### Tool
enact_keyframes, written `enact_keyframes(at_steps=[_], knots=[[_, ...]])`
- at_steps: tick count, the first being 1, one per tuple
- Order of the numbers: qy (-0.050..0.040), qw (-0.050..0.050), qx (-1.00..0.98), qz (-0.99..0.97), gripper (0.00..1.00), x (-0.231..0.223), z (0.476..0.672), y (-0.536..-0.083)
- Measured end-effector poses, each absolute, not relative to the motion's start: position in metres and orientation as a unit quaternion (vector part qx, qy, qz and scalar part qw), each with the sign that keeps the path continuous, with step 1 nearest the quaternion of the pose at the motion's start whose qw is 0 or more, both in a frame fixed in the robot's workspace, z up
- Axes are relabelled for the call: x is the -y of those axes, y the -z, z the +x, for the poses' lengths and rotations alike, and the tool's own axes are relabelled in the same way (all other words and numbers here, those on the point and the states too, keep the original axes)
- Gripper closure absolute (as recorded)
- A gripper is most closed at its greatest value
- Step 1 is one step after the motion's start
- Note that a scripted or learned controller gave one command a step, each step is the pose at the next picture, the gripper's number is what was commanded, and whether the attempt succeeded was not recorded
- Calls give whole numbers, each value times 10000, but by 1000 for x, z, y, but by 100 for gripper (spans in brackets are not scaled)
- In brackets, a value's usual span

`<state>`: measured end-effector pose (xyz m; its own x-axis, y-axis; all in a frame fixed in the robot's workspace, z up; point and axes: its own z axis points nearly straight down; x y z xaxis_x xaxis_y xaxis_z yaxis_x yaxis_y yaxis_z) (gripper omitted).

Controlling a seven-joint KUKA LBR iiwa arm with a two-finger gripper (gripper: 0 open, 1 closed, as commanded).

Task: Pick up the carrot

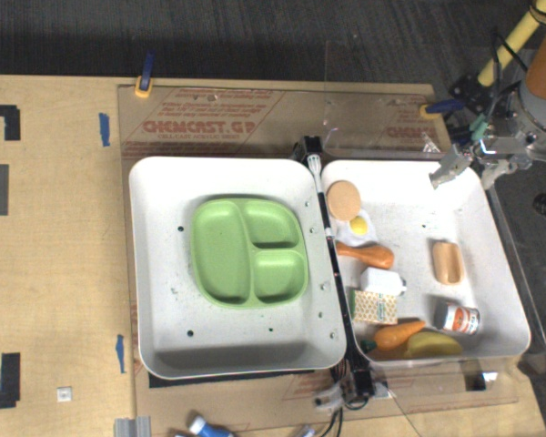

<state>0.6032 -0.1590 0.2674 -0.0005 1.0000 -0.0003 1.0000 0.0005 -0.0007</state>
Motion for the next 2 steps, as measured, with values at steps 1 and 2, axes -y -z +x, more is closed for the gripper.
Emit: enact_keyframes(at_steps=[1, 2], knots=[[19, -35, 7277, -6859, 0, 113, 577, -97], [15, -17, 6183, -7859, 0, 63, 649, -187]])
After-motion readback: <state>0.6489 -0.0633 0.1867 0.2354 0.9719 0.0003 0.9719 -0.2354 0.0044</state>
